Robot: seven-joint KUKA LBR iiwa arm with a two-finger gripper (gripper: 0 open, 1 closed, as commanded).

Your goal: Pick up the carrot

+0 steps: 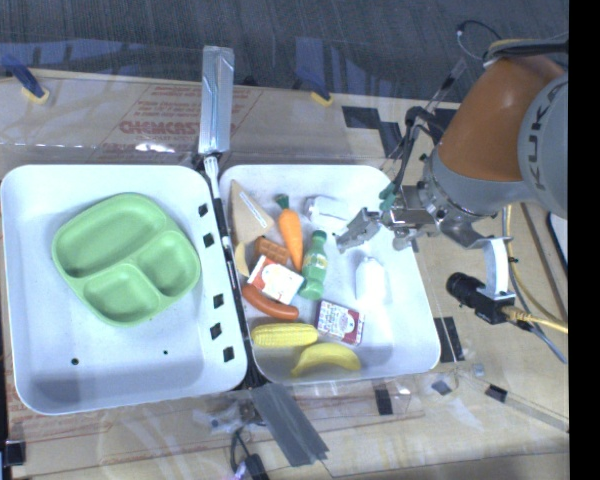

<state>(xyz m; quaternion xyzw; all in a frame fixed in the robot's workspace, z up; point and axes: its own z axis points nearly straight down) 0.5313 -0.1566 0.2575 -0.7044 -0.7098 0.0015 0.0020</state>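
A: Looking down from the camera view, you see two white bins side by side. The left bin [30,368] holds a green divided plate [126,257] in its upper half.

B: And the carrot?

A: You find the carrot [291,237] in the upper left part of the right bin [405,193], lying roughly upright in the frame, its green tip toward the top. A green bottle [315,264] sits just to its right, and a sausage [273,251] lies just beside it at lower left.

B: What else crowds that bin?

A: Below, you have a corn cob [284,336], a banana [326,359], a small red packet [340,322] and a white bottle [370,279] toward the right.

B: Where's the arm?

A: It comes in from the right of the frame. The gripper [358,228] hangs over the right bin, right of the carrot and apart from it. Whether its jaws are spread or closed, you cannot tell; nothing shows between them.
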